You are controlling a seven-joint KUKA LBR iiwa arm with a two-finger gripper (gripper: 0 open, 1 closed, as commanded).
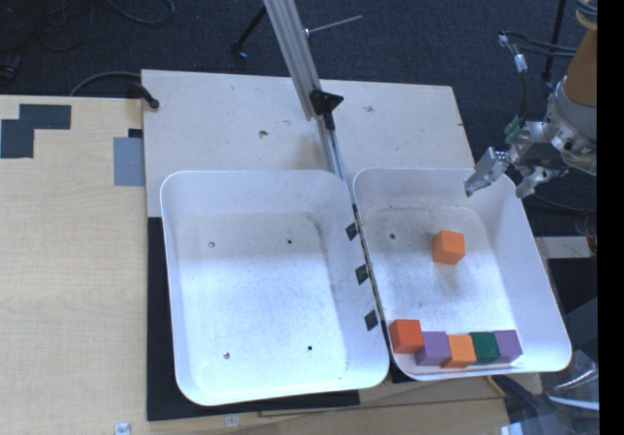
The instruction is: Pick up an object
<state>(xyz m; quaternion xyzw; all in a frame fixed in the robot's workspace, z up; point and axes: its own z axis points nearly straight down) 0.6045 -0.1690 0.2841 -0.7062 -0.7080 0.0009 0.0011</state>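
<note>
While pincer (506, 173) hangs spread, empty, orange cube (448, 247) sits slightly skewed; no long axis.

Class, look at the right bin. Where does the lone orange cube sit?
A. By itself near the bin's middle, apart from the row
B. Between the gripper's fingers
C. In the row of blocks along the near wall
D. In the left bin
A: the orange cube lies alone on the right bin floor, well apart from the row of blocks at the near wall.
</note>
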